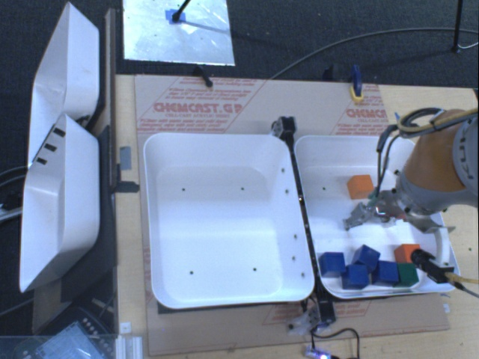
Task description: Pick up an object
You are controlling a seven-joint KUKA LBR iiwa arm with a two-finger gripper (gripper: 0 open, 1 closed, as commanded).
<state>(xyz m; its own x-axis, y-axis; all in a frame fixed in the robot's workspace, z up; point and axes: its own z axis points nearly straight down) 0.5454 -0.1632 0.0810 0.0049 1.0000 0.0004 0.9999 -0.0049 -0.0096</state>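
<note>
Starting at the left, the left bin (224, 223) on the table (314, 103) holds nothing I can make out, so all the action is in the right bin (329, 163). There an orange block (360, 186) sits by itself toward the far side, and a huddle of blue blocks (359, 266) lies along the near wall with a green block (407, 276) and a second orange one (406, 253) at their right end. The end effector (361, 215) hangs low between the lone orange block and the blue ones, and I cannot tell how it is set; nothing looks lifted, so the pick seems not yet made. The arm (441, 167) leans in from the right, wrist bent down into the bin.
</note>
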